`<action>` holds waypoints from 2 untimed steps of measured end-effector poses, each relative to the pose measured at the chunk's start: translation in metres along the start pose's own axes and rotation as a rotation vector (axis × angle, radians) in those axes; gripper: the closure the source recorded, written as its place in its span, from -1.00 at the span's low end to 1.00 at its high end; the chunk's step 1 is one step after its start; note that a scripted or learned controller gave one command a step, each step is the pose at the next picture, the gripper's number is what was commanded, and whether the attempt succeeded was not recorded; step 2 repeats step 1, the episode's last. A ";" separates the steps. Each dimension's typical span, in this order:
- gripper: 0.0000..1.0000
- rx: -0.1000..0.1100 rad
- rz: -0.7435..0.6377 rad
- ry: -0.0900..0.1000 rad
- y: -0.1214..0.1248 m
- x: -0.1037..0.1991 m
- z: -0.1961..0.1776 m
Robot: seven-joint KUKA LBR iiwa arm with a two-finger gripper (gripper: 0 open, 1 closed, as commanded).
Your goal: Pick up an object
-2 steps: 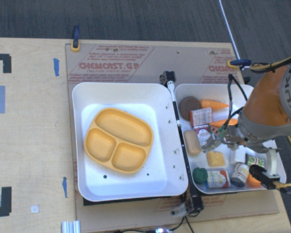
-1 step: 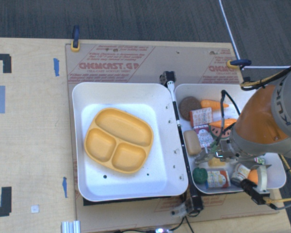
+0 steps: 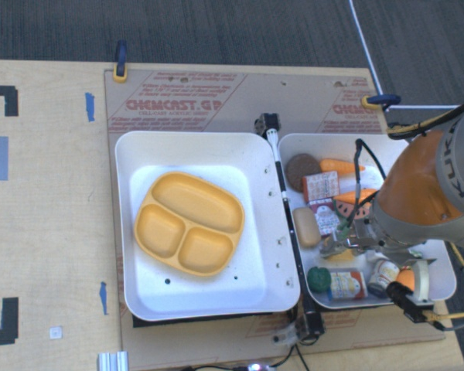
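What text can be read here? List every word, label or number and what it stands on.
"CHEMCAST GP", red, on the brown board behind the left bin; the smaller red lines around it are too blurred to read.
The same red print repeats on the board behind the right bin, cut off by the arm.
"KU", partly seen, on the arm's grey casing.
Red-and-white packet: print too small to read.
Green-capped bottle: label unreadable.

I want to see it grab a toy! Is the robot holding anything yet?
It cannot be told: the grey arm's gripper sits low among the cluttered items in the right white bin, its tips hidden.
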State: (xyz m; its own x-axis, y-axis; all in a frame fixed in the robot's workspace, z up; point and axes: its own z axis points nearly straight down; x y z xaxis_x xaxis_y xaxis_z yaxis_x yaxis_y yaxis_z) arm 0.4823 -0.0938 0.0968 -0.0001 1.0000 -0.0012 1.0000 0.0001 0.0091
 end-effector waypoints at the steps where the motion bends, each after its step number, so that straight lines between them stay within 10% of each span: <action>1: 1.00 0.007 -0.002 0.003 -0.001 0.103 -0.088; 2: 1.00 0.007 -0.002 0.003 -0.001 0.103 -0.088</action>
